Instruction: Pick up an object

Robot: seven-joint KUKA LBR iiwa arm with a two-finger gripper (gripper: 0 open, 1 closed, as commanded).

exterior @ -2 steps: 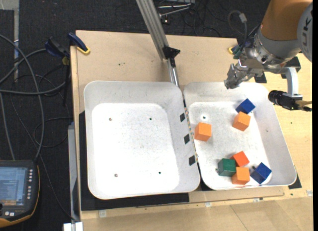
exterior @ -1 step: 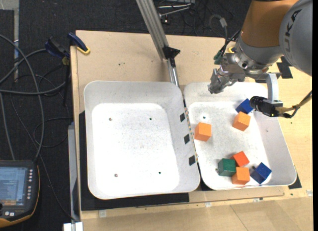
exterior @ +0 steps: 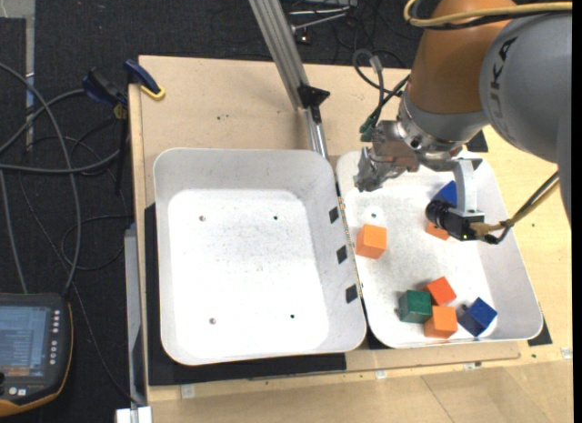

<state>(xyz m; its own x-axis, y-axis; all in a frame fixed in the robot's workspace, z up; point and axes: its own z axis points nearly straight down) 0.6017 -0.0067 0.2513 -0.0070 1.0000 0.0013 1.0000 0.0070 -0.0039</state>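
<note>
My gripper (exterior: 368, 176) hangs over the far left corner of the right bin (exterior: 509, 257), on the grey arm with the orange band. An orange cube (exterior: 371, 241) lies on the bin floor just in front of the gripper, apart from it. Near the bin's front edge sit a green block (exterior: 416, 306), two orange blocks (exterior: 441, 290) (exterior: 443, 321) and a blue block (exterior: 476, 316), close together. A second blue block (exterior: 445, 195) and a small orange-red piece (exterior: 437, 228) lie further back, partly hidden by the arm's fittings.
The left bin (exterior: 173, 230) stands beside the right one, their rims meeting in the middle. A slanted metal rail (exterior: 282, 48) crosses the bench behind the bins. Cables and a blue clamp (exterior: 114, 89) lie at the left.
</note>
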